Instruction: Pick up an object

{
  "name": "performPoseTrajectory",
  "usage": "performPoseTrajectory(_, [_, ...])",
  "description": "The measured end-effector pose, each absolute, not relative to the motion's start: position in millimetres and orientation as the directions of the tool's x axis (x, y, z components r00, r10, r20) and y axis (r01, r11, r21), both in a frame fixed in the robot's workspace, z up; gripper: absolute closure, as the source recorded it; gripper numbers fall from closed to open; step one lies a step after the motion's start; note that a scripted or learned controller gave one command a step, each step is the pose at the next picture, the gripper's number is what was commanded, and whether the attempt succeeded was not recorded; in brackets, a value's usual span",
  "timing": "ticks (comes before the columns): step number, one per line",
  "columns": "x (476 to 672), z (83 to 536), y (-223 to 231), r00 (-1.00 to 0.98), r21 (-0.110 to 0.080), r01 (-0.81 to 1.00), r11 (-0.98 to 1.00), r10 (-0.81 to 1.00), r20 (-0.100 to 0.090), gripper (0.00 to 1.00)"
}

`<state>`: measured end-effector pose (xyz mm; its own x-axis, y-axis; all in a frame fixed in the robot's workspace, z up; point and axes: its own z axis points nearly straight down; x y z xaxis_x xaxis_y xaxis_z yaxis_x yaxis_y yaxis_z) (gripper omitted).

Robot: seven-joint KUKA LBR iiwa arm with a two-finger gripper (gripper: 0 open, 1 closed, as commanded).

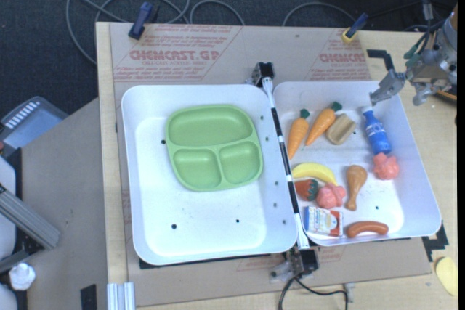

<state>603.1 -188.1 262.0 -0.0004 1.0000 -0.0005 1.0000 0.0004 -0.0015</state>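
Nearest the camera, along the front wall of the right bin (425, 192), lie a red sausage (367, 229) and a small red-and-white carton (323, 221), side by side. Just behind them sit a pink lumpy toy (331, 197), touching a small red-and-green piece (308, 189), with a yellow banana (314, 172) curved above them. A brown drumstick (354, 184) lies to their right, and a second pink lump (386, 168) rests further right, just below a blue bottle (375, 131) that lies tilted with its white cap toward the back. At the back of this bin two orange carrots (308, 130) lean together, green tops pointing away, and a tan block (339, 129) touches the right-hand one.

Over the far right corner of that bin hangs the gripper (385, 89), reaching in from the right; one grey finger points down-left toward the bin's back rim, apart from every toy. Whether the fingers are spread or closed I cannot tell, and nothing shows between them.

In the left bin (145, 221) a green divided plate (214, 147) sits toward the back. Both bins rest on a tabletop (182, 54) covered with printed cardboard
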Motion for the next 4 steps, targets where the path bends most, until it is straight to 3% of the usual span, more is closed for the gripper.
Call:
performPoseTrajectory(1, [656.7,94.2,-187.9,-0.004,-0.003,1.0,0.004,1.0,0.007,0.0])
performPoseTrajectory(2, [576.3,82.3,-138.5,0.0,-0.004,1.0,0.0,1.0,0.001,0.0])
performPoseTrajectory(3, [616.4,82.9,-132.6,-0.001,-0.002,1.0,0.001,1.0,0.0,0.0])
performPoseTrajectory(4, [657.1,80.0,-119.5,-0.001,-0.024,1.0,0.001,1.0,-0.003,0.0])
